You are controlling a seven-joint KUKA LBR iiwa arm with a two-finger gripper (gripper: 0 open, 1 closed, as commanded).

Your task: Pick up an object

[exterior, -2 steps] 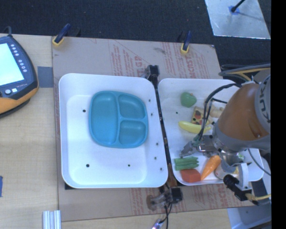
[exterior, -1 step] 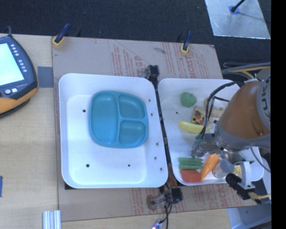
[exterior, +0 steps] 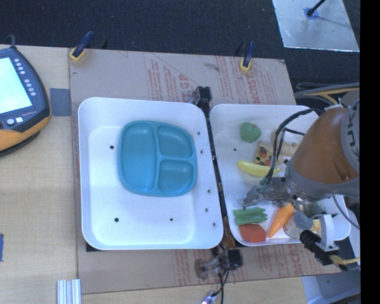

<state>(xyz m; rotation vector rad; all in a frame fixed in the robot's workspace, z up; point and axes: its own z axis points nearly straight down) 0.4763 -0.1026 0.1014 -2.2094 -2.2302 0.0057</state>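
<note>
Gripper (exterior: 261,196) lower right, finger state unclear; banana (exterior: 254,168) just above, green pod (exterior: 250,216) just below.

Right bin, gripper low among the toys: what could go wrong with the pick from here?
1. The gripper sits where the banana, green piece and carrot crowd together, so it may nudge one aside or catch two.
2. The carrot and red piece lie near the right bin's front wall; a push could pin them there.
3. The arm hides part of the bin, so a failed grasp may be hard to confirm.
</note>
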